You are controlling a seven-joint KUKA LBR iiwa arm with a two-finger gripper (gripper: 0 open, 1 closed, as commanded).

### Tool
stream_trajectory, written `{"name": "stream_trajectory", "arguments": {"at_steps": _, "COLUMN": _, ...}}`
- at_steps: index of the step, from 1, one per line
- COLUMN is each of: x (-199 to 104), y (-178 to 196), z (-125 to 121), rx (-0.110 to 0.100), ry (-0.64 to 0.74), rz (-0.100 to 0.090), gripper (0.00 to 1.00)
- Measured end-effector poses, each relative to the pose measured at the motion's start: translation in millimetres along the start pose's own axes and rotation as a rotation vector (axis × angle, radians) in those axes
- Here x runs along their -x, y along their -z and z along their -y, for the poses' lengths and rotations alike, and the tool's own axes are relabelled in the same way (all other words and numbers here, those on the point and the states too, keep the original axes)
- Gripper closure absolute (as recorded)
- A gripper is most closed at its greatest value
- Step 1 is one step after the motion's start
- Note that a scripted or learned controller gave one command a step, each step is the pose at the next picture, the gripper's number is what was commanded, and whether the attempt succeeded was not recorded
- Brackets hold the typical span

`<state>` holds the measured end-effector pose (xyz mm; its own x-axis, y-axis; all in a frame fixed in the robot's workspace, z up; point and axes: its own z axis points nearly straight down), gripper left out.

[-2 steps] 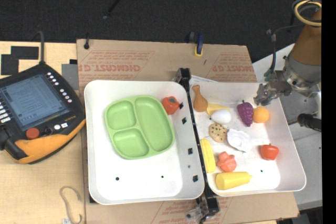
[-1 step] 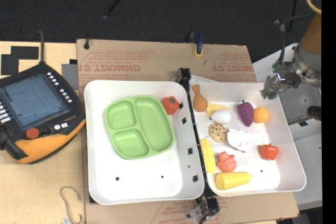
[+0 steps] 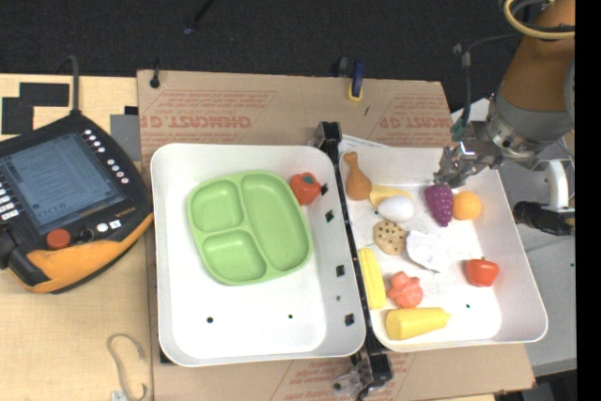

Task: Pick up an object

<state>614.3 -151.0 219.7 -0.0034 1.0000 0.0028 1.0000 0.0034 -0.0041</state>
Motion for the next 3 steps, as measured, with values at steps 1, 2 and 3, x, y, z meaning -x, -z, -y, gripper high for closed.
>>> {"name": "stream_trajectory", "arguments": {"at_steps": 1, "x": -53.4, "y": -8.6, "z": 5.7, "rx": -0.001, "ry": 0.0, "rz": 0.0, "gripper": 1.0}}
{"name": "stream_trajectory", "arguments": {"at_steps": 2, "x": -103.2, "y": -14.6, "z": 15.1, "rx": -0.001, "ry": 0.0, "rz": 0.0, "gripper": 1.0}}
{"name": "stream_trajectory", "arguments": {"at_steps": 3, "x": -154.3, "y": -7.1, "z": 37.8, "rx": -0.002, "ry": 0.0, "rz": 0.0, "gripper": 1.0}}
